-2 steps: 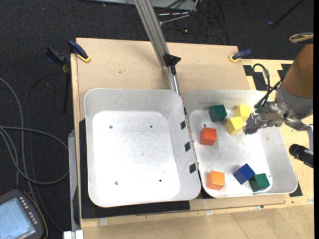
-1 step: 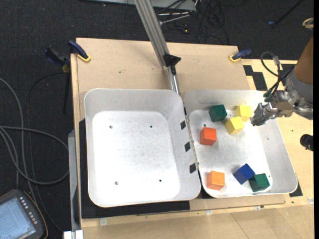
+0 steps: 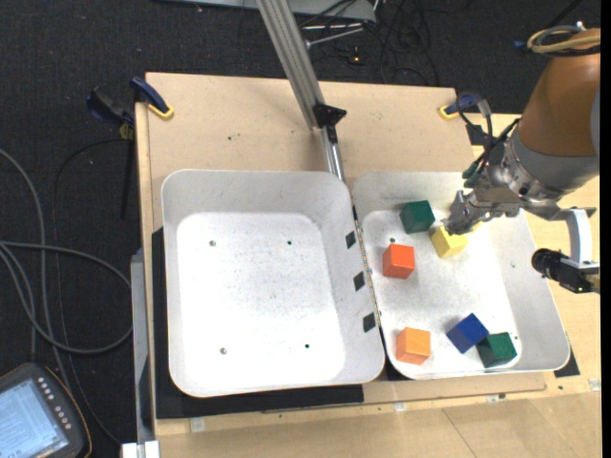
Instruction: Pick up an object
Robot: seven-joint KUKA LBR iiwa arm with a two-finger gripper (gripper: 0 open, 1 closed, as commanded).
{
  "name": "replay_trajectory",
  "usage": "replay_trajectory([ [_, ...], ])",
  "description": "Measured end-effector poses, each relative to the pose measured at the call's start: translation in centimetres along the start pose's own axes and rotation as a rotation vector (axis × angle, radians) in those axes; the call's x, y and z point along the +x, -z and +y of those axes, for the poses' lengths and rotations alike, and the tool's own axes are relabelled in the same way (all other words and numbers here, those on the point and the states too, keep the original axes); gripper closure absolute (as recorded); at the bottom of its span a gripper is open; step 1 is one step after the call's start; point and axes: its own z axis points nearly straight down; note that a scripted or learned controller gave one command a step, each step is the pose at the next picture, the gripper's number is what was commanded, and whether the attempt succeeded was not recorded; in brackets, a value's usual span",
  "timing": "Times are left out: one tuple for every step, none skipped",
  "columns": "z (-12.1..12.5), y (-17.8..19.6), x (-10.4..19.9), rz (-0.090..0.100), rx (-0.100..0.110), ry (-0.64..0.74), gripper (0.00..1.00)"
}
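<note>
The right bin (image 3: 535,303) holds several blocks. A yellow block (image 3: 447,242) lies near its upper middle, with a green block (image 3: 417,217) just to its left. Two orange blocks sit lower: one (image 3: 399,260) by the divider, another (image 3: 413,344) near the front. A blue block (image 3: 467,332) and a dark green block (image 3: 496,348) rest at the front right. My gripper (image 3: 462,219) hangs right over the yellow block's upper right corner, its tip touching or nearly touching it.
The left bin (image 3: 191,256) sits beside the right one. A metal pole (image 3: 291,51) slants down to the bins' shared edge. Clamps (image 3: 153,98) (image 3: 458,106) mark the bench's back corners. A black fixture (image 3: 563,270) juts in at the right.
</note>
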Motion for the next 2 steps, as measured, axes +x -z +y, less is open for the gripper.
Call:
replay_trajectory([
  [2.9,-0.4,5.3,0.000,-0.002,0.001,1.00],
  [4.2,-1.7,10.6,0.000,0.000,0.001,1.00],
])
